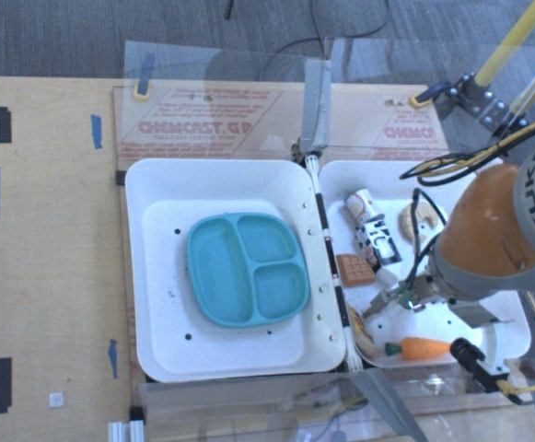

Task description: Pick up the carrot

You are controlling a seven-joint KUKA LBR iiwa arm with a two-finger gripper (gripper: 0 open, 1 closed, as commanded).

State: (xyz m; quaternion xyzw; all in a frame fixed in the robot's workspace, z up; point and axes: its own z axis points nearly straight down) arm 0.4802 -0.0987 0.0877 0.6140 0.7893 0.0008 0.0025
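We're looking down on the two white bins, and the carrot [421,346] lies on its side at the near edge of the right bin [516,334], orange body pointing right, its small green stub to the left. It looks like a toy piece, so we'd judge it light, rigid and smooth-skinned, probably a bit slippery, with a taper that could squirt out of a pinch made too near the tip. Our pick would be the thick middle, jaws closing across its width, near to far.

Now the arm: the grey KUKA with its orange band [488,224] reaches in from the right and bends down over the right bin, wrist hanging just above and a little to the far side of the carrot. The gripper [398,297] points down and leftward, close to the bin floor, apart from the carrot. We cannot tell how the gripper is set from here; nothing shows in its grasp.

Around it we see a brown waffle-like block [355,269] just left, a black-and-white bottle [375,233] farther back, and the teal divided plate [248,269] alone in the left bin [157,247].
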